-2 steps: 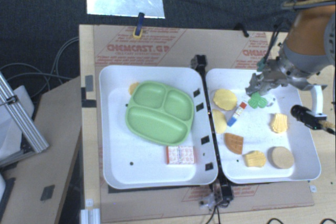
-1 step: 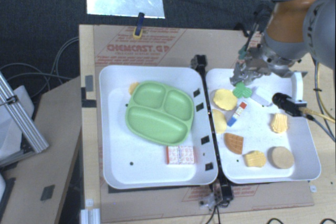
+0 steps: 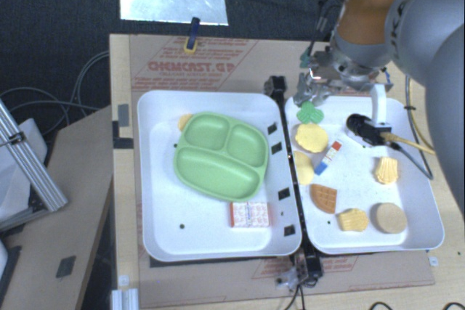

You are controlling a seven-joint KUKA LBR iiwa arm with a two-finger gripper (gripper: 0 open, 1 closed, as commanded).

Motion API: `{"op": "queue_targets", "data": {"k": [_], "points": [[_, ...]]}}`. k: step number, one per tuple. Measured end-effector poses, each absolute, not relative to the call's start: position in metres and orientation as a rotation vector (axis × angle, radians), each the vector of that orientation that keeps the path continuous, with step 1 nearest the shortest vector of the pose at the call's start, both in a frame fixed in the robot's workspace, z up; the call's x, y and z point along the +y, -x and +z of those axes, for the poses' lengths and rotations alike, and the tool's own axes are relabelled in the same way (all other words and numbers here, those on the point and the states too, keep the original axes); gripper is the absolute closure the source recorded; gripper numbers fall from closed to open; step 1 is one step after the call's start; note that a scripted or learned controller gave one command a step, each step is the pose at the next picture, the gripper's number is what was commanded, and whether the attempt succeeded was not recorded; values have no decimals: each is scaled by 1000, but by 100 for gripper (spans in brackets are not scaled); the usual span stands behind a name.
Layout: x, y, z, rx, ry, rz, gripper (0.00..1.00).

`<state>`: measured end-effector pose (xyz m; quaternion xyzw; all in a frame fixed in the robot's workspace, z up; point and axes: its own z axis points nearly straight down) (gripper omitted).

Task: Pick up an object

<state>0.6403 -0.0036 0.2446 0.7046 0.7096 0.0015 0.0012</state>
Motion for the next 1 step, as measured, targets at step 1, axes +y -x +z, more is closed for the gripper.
{"op": "queue_targets", "data": {"k": [1], "points": [[26,-660,233,2226,-2213,4,100]]}}
